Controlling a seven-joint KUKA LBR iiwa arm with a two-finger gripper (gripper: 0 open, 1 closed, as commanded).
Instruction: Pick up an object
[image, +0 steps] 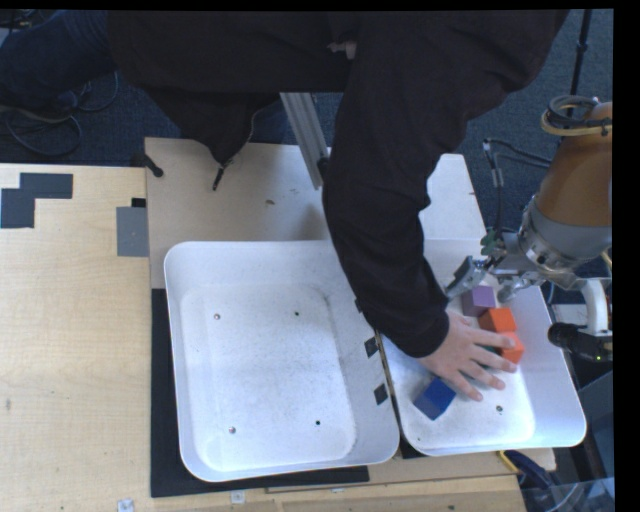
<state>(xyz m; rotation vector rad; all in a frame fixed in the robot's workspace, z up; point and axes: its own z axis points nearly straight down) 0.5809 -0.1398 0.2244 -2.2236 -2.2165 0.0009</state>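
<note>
Three blocks (497, 321) lay in right bin (560, 420), just below-left of gripper (492, 272); person's hand (470, 355) covered them; jaw state could not be told.

We count: bins 2 (200, 262) (555, 420) | blocks 3: blue (435, 398), orange (502, 330), purple (483, 296) | hand 1 (468, 355) | arm 1 (572, 205)

2 white bins (260, 440), a blue block (434, 398), a purple block (483, 297) and an orange block (500, 322). Black sleeve (400, 200) over them, light wood bench (70, 350), orange-banded arm (580, 180).
</note>
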